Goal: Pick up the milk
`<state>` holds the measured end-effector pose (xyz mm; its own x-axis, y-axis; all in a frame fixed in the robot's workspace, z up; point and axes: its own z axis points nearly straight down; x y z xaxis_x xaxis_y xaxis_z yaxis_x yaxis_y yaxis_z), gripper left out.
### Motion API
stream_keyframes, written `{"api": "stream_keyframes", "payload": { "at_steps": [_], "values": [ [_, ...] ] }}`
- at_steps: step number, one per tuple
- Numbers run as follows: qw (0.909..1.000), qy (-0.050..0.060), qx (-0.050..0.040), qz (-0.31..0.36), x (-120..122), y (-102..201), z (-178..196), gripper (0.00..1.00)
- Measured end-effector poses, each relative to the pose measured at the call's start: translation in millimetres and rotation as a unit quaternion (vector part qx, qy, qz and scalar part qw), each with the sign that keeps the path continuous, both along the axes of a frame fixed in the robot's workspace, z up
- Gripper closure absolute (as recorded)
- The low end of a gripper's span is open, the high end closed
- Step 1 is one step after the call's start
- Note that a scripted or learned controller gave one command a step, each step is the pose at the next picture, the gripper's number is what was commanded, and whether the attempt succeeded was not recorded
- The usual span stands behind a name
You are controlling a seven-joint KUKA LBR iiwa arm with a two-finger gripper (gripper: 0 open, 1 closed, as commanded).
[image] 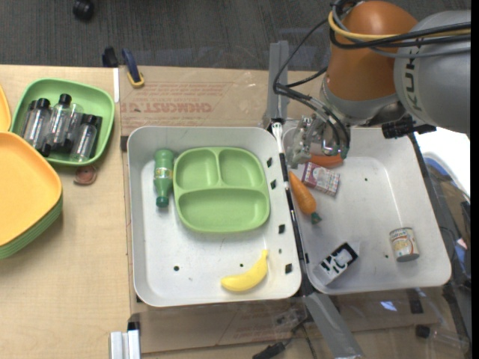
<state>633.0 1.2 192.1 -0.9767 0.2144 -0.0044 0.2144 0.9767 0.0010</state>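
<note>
Just above the milk point(321, 178), tool point(310, 142) hovers

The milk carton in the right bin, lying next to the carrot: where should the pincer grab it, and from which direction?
Probably from straight above, across the narrow sides of the milk carton. It lies flat and slightly tilted, so its long edges offer parallel faces. The carrot sits close at its left end, so closing mid-body, away from that end, looks safer. The pincer hovers just above its upper edge.
</note>
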Motion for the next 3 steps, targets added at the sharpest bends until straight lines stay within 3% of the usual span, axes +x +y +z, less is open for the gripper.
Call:
{"api": "stream_keyframes", "payload": {
  "at_steps": [1,2,3],
  "values": [
    [0.9997,0.0,-0.0004,0.025,16,4,31,1.0],
    [0.9928,0.001,-0.0003,0.12,6,-62,0,1.0],
    [0.9885,-0.001,-0.0003,0.151,27,-32,0,1.0]
  ]
}}
